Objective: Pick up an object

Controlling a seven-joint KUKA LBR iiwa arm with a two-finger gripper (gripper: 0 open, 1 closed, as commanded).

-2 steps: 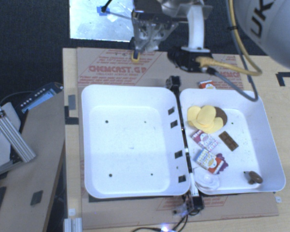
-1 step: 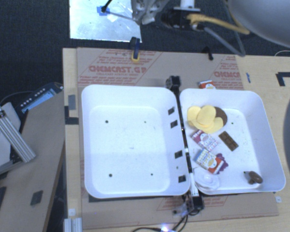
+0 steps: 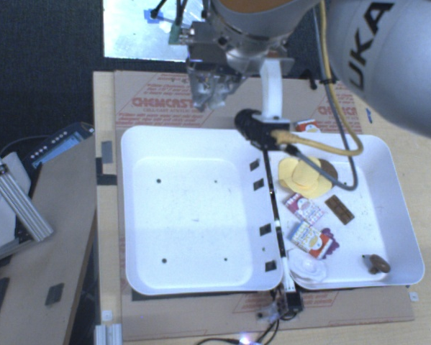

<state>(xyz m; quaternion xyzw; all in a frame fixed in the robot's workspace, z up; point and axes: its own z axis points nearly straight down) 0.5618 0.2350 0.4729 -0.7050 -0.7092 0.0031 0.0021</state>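
Note:
My gripper (image 3: 210,95) hangs high over the back rim of the left bin (image 3: 190,214), under the grey wrist with its orange band. I see nothing held under it. The loose objects lie in the right bin (image 3: 396,192): a yellow piece (image 3: 304,179) with a brown disc (image 3: 328,169) behind it, a small brown bar (image 3: 339,210), a red-and-white packet (image 3: 304,208), a colourful packet (image 3: 314,240), a white lid-like item (image 3: 309,269), a brown lump (image 3: 377,264) and a red-and-white item (image 3: 309,126) at the back rim.
A black fitting (image 3: 255,126) with a yellow cable (image 3: 323,148) reaches over the back of the divider between the bins. Both bins rest on a cardboard sheet (image 3: 157,99). An aluminium rail (image 3: 17,200) lies off to the left.

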